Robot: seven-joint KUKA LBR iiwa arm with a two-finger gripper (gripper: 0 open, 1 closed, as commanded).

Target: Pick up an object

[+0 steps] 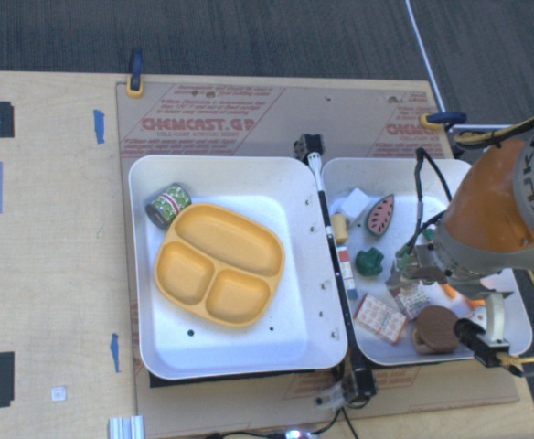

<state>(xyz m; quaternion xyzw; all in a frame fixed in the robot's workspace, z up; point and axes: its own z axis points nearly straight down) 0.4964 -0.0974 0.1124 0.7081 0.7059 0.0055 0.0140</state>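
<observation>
While the grey arm (500,213) with its orange band reaches in from the right, its jaws (413,274) hang low over the right bin (523,332), among the clutter there; whether they are open or closed on anything I cannot tell. Near them lie a patterned square packet (379,318), a brown round object (436,328) and a small green piece (369,262), with a watermelon-slice toy (379,215) farther up (toward the bin's back wall). Across the divider, the left bin (148,327) holds a yellow three-compartment plate (218,263), and a green patterned can (167,204) lies just beside the plate's upper left edge. Both bins sit on the desk (48,273).
</observation>
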